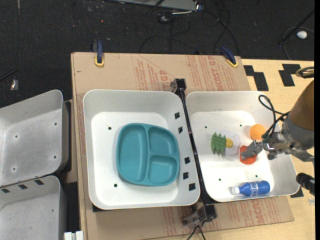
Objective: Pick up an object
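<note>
The claw [256,148] sits low in the right bin [220,101], reaching in from the right, its dark fingers [253,146] directly over a small red-orange object [247,155]. Whether those fingers are spread or pressed together cannot be told, and nothing shows clearly pinched between them. The red-orange object lies near the middle of the bin, slightly right; its shape is too hidden to give a long axis.

Just beyond the claw, toward the far right of the bin, rests an orange ball [257,131]. To the left lies a green ridged toy [218,142], its long axis running near to far, with a small yellow piece [229,143] touching its right side. At the near edge of the bin a blue bottle [253,188] lies on its side, long axis left to right, white cap pointing left.

The left bin [100,109] holds a teal divided plate [148,154] with three compartments, lying flat near its centre.
</note>
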Controlling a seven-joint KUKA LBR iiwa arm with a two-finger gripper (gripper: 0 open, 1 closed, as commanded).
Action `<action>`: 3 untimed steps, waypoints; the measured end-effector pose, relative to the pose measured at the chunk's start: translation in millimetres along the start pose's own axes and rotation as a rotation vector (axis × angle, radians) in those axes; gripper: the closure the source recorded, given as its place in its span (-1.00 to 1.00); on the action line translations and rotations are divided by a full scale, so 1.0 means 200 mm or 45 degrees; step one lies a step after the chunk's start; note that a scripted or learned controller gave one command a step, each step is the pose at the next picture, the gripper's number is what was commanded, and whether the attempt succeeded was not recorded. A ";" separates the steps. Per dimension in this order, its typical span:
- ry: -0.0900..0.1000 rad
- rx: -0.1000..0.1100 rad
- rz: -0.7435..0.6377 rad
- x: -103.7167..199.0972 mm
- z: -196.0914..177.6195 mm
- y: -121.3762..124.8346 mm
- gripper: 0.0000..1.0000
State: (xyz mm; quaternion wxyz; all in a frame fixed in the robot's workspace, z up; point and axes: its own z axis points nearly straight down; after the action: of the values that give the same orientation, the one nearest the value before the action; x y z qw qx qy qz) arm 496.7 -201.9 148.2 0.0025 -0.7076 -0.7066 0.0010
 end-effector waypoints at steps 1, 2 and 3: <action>0.000 0.000 0.001 0.00 0.27 0.00 -1.00; -0.003 -0.007 0.001 0.00 0.20 0.00 1.00; -0.006 -0.013 -0.005 -0.01 -0.11 0.03 1.00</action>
State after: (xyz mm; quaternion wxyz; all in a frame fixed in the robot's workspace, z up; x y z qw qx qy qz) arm 503.1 -203.8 169.5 -0.0025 -0.7063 -0.7080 -0.0009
